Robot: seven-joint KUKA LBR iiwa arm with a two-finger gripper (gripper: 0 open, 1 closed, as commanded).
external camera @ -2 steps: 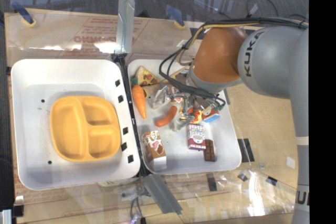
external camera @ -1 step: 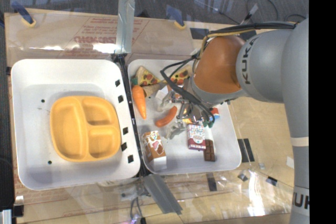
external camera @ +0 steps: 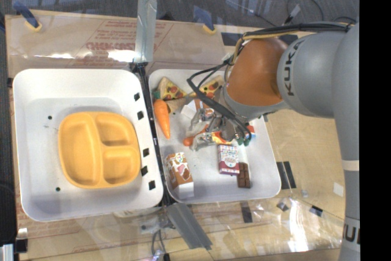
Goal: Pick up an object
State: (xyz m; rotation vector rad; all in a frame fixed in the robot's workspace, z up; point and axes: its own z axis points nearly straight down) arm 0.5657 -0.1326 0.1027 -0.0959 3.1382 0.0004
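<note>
The right bin (external camera: 269,180) holds several toy foods. An orange carrot (external camera: 162,118) lies at its left side, with a pizza slice (external camera: 170,91) behind it. Toward the front lie a small brown-and-white carton (external camera: 178,172), a red-and-white box (external camera: 228,159) and a chocolate bar (external camera: 244,175). My gripper (external camera: 203,126) reaches down into the middle of this bin, just right of the carrot and over a small orange piece (external camera: 188,142). The arm's orange band and wrist cover the bin's back right part.
The left bin (external camera: 30,192) holds a yellow divided plate (external camera: 98,148). A black clipped divider (external camera: 146,131) runs between the two bins. Cables loop off the wrist over the right bin's rear.
</note>
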